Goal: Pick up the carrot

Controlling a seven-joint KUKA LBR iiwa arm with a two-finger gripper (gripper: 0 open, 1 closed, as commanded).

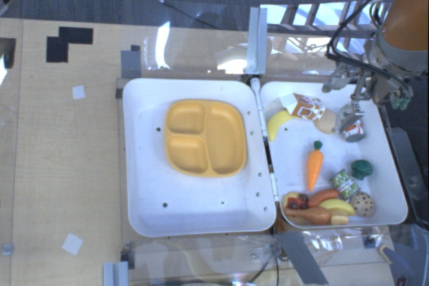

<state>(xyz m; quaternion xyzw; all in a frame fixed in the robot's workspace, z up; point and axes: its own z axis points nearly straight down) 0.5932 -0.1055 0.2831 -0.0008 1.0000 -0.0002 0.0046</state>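
In the right bin [292, 159], near its middle: the carrot [314, 168]. Lies flat on the white floor, green top toward 12 o'clock, orange tip toward 6 o'clock. Touches nothing.

At 1 o'clock from the carrot, near the bin's far right corner: the claw [352, 122], hanging low over the bin floor on the grey arm [407, 10] with the orange band. Well apart from the carrot. Spread or pressed together? Cannot tell from here. Nothing seen pinched in it.

At 11 o'clock from the carrot: a yellow banana [277, 124], close to the bin's left wall. At 12 o'clock: a small white and brown carton [307, 106], with a pale round thing [326, 122] just beside it at its 4 o'clock, near the claw.

At 3 o'clock from the carrot: a dark green lump [362, 169]. Just below that, a green and white toy [344, 183] and a spotted ball [362, 204].

At 6 o'clock from the carrot, by the near wall: a pile of toy food [316, 207], red, brown and yellow, bunched close together.

In the left bin [139, 164], near the middle: a yellow plate [204, 137] with three parts. Sits flat.

Under both bins: a light wood bench [60, 164].
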